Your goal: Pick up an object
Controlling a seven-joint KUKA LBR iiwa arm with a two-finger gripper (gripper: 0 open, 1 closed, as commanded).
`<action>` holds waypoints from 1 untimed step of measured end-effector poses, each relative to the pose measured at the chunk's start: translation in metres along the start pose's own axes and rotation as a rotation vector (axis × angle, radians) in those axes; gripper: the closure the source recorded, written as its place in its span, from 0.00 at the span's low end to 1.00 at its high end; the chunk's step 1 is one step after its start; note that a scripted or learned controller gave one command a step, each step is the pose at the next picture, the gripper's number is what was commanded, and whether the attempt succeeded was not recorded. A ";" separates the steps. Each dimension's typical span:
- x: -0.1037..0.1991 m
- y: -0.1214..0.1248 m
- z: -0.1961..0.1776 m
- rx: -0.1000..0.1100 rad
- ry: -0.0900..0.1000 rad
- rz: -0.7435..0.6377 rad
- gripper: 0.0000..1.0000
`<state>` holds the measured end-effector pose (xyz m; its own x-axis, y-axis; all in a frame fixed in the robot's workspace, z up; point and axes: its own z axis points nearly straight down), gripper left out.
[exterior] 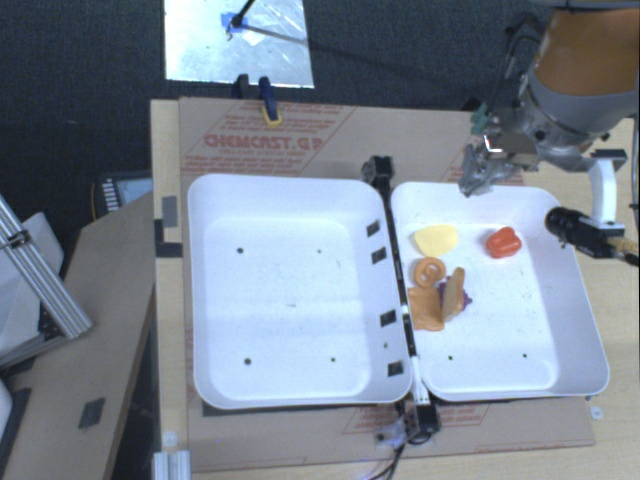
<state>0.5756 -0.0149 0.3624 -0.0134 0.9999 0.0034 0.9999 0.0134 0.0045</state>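
The right bin point(560, 358) holds a yellow piece point(436, 239), a red pepper-like piece point(503, 242), and a cluster of an orange ring point(429, 272), a tan stick point(454, 292), an orange slab point(426, 310) and a bit of purple point(466, 295). My gripper point(481, 180) hangs over the far edge of the right bin, above and between the yellow piece and the red piece. Nothing shows between its fingers.
The left bin point(290, 368) lies beside the right one, joined by a black-clipped divider point(390, 288). A black fitting point(580, 230) sticks out at the right bin's right rim. A shiny sheet point(238, 28) lies behind the bench.
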 end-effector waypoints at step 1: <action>0.053 -0.091 -0.084 -0.005 0.001 0.001 1.00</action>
<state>0.4837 0.0368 0.4461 -0.0124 0.9999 0.0044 0.9999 0.0124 0.0092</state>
